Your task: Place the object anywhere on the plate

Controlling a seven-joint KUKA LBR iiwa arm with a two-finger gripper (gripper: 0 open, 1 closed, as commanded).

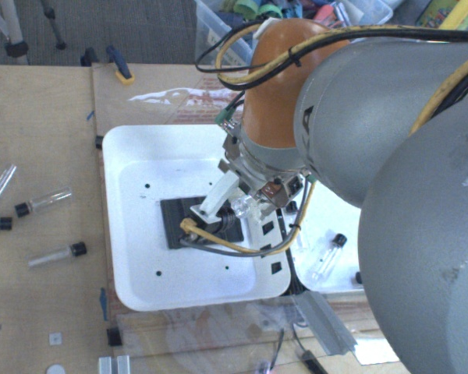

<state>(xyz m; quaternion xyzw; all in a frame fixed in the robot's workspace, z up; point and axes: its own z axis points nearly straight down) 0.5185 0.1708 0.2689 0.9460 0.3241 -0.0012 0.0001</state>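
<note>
The arm point(281, 92) reaches into the left bin point(113, 209), its jaws over the 3 o'clock end of the dark plate point(174, 218); whether they are spread or pressed together cannot be told. A clear vial point(324, 262) lies in the right bin point(318, 213), at 3 o'clock from the plate, well apart from it.

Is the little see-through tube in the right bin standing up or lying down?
Lying down: the clear tube with a black cap rests flat on the right white bin's floor.
</note>
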